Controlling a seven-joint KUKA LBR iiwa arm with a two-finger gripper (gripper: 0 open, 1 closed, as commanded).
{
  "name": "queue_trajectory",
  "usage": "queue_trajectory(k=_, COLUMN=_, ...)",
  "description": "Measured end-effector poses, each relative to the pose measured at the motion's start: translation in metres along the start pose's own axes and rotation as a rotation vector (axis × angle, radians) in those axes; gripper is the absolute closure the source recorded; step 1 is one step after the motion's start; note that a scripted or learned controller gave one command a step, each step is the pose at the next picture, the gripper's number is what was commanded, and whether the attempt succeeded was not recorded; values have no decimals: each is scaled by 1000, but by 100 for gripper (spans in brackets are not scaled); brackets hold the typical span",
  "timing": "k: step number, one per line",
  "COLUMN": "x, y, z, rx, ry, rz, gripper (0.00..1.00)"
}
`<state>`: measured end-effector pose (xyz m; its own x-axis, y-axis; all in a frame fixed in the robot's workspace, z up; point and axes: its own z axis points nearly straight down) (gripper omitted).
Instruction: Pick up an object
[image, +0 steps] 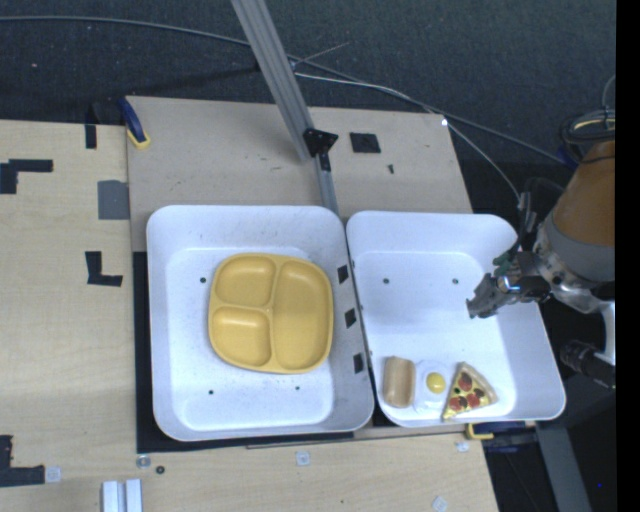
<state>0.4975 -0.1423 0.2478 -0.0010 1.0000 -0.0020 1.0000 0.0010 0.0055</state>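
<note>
The right bin (420, 240) holds three small toy foods along its front edge: a tan bread-like roll (398, 381), a fried egg (434, 383) and a pizza slice (468, 390). My gripper (488, 299) hangs over the right side of this bin, behind and above the pizza slice, apart from all three. Nothing shows between its dark fingers. The left bin (175, 300) bears a yellow divided plate (271, 311) in its middle.
A grey metal post (285, 85) slants down from the top to the gap between the bins. Cables run across the dark floor behind the bench. Black tape marks lie on the wooden bench at the left.
</note>
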Motion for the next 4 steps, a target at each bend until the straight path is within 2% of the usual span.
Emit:
queue_trajectory(k=1, x=0, y=0, z=-15, rx=5, ry=2, rz=0, gripper=100)
queue_trajectory(k=3, x=104, y=-6, z=11, rx=9, ry=3, rz=-4, gripper=100)
queue_trajectory(k=4, x=151, y=5, z=24, rx=9, ry=2, rz=-4, gripper=100)
